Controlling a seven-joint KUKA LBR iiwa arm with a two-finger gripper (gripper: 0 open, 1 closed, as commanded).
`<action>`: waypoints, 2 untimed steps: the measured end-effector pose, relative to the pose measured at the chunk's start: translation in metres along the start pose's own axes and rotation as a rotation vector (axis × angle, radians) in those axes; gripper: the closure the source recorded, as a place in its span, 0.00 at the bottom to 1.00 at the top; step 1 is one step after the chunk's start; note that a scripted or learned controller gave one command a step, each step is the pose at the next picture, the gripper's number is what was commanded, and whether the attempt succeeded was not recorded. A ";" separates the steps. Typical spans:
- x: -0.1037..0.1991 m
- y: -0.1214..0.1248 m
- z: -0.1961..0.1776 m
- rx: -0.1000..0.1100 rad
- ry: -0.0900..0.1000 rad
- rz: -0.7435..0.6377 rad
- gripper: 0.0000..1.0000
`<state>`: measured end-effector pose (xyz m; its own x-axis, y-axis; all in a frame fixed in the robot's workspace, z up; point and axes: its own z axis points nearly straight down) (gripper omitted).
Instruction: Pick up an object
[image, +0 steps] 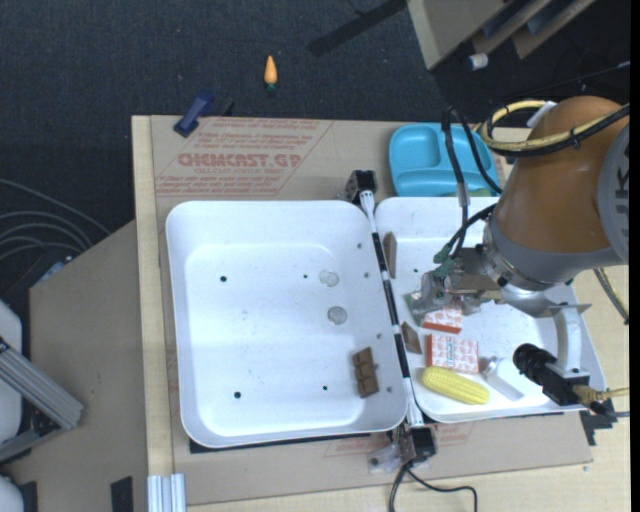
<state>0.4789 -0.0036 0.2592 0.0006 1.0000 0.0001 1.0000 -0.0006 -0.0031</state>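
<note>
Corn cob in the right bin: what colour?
Yellow; the corn cob shows clearly in the camera view, near the right bin's front edge.

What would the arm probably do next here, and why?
Probably a short drop straight down. The gripper hangs in the right bin just above a red and white packet, with a yellow corn cob nearer the front. Nothing can be seen held, so the packet looks like the closest thing to take.
</note>
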 end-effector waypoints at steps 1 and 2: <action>0.074 0.000 0.005 -0.001 0.001 -0.001 1.00; 0.016 0.003 -0.014 -0.004 -0.001 0.000 1.00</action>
<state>0.4815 0.0119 0.2734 0.0006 1.0000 -0.0008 1.0000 -0.0006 0.0006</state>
